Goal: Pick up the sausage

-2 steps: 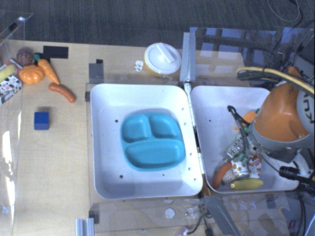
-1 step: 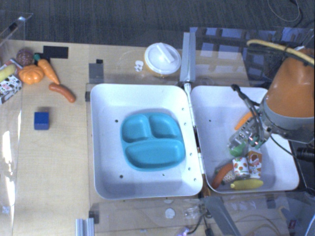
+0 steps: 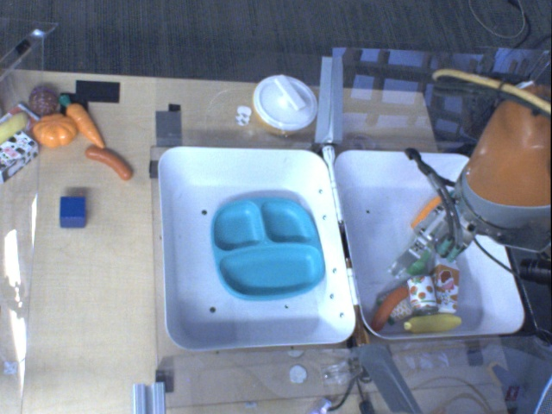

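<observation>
Gripper (image 3: 423, 253) low in right bin (image 3: 371, 197), just above sausage (image 3: 392, 303) among crowded toys, poised for grasp; finger state impossible to tell, nothing visibly held.

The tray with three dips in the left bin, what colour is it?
The tray is bright blue all over, seen clearly in the camera view, lying in the white left bin.

I can read no text, brand, number or sign from here. The small patterned carton (image 3: 434, 288) at the lower right of the frame carries red and white print too fine to make out, and the spotted black-and-white packet (image 3: 17, 155) at the far left edge is likewise illegible.
</observation>
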Tool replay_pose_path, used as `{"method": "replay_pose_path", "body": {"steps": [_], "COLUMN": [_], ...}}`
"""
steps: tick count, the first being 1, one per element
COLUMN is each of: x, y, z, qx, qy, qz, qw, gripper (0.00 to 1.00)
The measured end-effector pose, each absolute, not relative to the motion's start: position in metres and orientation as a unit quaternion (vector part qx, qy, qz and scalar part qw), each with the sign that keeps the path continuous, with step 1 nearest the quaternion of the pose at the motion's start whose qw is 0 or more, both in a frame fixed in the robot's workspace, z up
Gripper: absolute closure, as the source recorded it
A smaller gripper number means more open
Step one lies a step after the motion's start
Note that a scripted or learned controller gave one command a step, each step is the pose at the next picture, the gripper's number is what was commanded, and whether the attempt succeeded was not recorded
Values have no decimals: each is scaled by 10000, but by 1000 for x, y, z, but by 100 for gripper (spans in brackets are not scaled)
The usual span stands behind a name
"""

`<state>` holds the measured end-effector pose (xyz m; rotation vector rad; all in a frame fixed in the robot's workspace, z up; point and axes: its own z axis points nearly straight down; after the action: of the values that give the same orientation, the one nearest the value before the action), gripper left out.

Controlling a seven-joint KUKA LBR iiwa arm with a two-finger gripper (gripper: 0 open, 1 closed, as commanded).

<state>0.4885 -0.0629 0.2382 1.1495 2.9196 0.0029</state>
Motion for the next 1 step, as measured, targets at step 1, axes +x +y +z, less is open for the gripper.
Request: {"method": "replay_pose_path", "body": {"steps": [1], "x": [487], "y": [-87], "z": [120], "qx": [3958], "qy": [9183], "qz": [3], "qw": [-7], "gripper": [0]}}
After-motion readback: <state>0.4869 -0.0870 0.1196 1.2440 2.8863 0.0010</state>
